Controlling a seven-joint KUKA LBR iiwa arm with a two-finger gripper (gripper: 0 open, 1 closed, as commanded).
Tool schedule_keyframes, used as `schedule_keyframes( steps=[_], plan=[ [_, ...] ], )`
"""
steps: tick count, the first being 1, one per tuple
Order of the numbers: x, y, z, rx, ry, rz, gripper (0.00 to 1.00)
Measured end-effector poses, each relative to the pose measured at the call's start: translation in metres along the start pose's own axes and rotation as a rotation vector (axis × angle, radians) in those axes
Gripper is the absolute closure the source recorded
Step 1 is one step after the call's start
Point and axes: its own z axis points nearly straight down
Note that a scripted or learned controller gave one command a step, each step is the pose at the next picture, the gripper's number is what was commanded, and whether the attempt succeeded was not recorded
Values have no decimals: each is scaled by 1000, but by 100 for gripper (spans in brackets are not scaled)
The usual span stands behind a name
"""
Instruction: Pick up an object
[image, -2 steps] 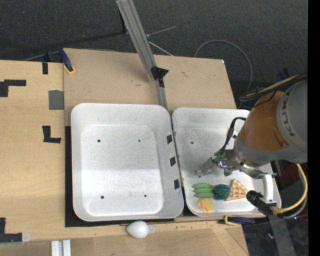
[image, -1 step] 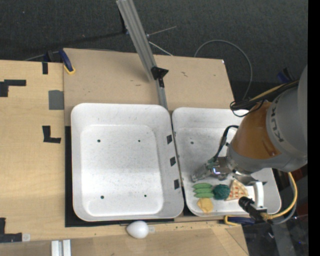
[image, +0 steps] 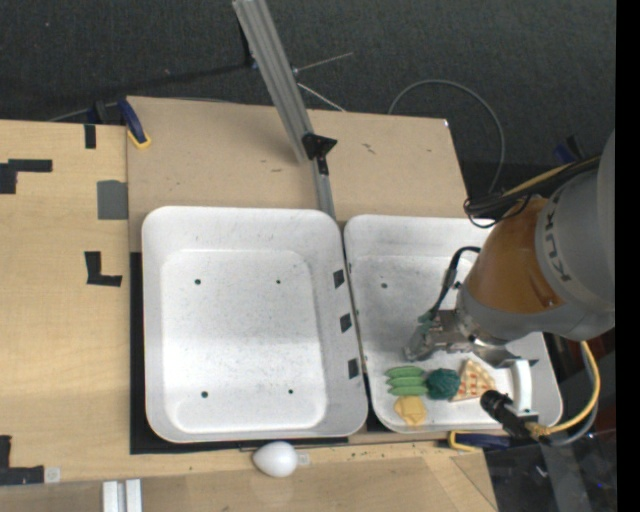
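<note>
The grey arm (image: 560, 260) with its orange band reaches in from the right, its claw (image: 425, 342) angled down-left.

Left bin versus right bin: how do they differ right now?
The right bin holds a cluster of small items near its front edge, including a green piece and a yellow piece; the left bin shows bare speckled floor. The arm hangs over the right bin, not the left bin. Both are shallow and white.

Two bins sit side by side: left bin (image: 240, 320), right bin (image: 400, 260). Toys (image: 440, 383) are bunched in the right bin's near corner, and an egg-shaped thing (image: 275, 459) lies on the bench in front of the left bin.
</note>
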Motion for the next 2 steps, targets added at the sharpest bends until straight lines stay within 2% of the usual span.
schedule_keyframes(
  steps=[1,2],
  plan=[
    [-1,-3,-62,-7,-2,1,100],
    [0,-3,-104,-5,-2,0,100]
  ],
)
